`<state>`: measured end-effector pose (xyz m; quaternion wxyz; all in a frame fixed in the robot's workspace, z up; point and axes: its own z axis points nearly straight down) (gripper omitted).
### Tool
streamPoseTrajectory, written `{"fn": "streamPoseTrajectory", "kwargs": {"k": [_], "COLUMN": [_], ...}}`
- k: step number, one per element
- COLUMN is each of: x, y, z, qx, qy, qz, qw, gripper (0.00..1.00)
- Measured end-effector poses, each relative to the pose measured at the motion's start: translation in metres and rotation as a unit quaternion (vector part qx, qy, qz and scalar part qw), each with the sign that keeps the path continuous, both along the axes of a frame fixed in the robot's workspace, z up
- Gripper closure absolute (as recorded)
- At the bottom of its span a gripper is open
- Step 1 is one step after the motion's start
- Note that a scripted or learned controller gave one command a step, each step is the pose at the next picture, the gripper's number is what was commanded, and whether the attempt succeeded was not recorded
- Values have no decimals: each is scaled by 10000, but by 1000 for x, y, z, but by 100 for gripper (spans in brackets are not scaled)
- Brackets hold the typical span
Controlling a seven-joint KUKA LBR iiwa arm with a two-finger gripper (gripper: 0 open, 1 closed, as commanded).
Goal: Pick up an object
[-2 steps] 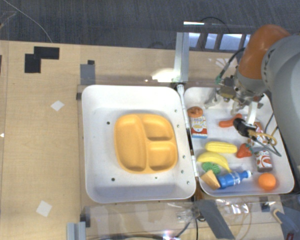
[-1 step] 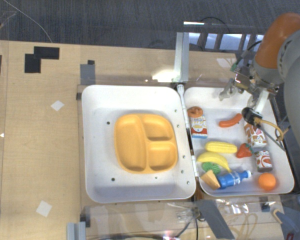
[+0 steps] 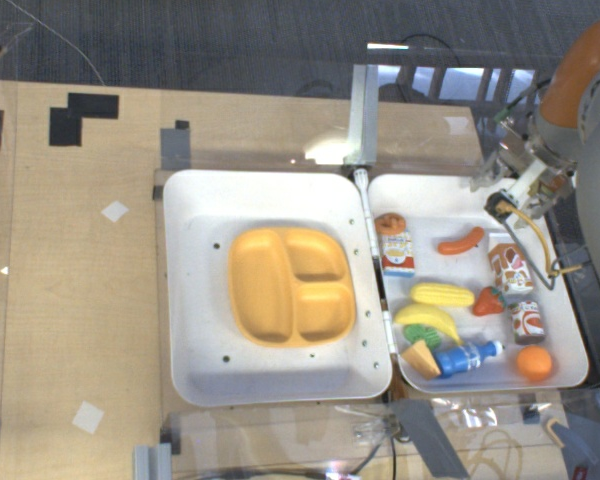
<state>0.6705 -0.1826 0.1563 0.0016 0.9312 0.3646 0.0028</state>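
Observation:
The right bin (image 3: 450, 190) holds several toy foods: a small carton (image 3: 394, 242), a red sausage (image 3: 461, 241), two cans (image 3: 508, 267) (image 3: 526, 320), a strawberry (image 3: 488, 302), a corn cob (image 3: 442, 294), a banana (image 3: 428, 318), a blue bottle (image 3: 467, 356), a cheese wedge (image 3: 420, 359) and an orange (image 3: 534, 364). My gripper (image 3: 494, 172) hangs over the far right corner of this bin, above and to the right of the sausage. Nothing shows in its grasp.
The left bin (image 3: 195, 368) holds a yellow divided plate (image 3: 290, 285) in its middle. A metal post (image 3: 364, 113) stands at the back between the two bins. The arm, with its orange band (image 3: 588, 60), comes in from the upper right.

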Motion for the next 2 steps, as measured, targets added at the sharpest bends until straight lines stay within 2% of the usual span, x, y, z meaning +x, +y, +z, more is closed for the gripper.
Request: {"fn": "streamPoseTrajectory", "kwargs": {"k": [1, 2], "x": [-40, 0], "y": [-17, -9], "z": [20, -8], "qx": [-14, 3], "qy": [2, 12], "qz": [1130, 413], "qw": [9936, 9991], "gripper": [0, 0]}}
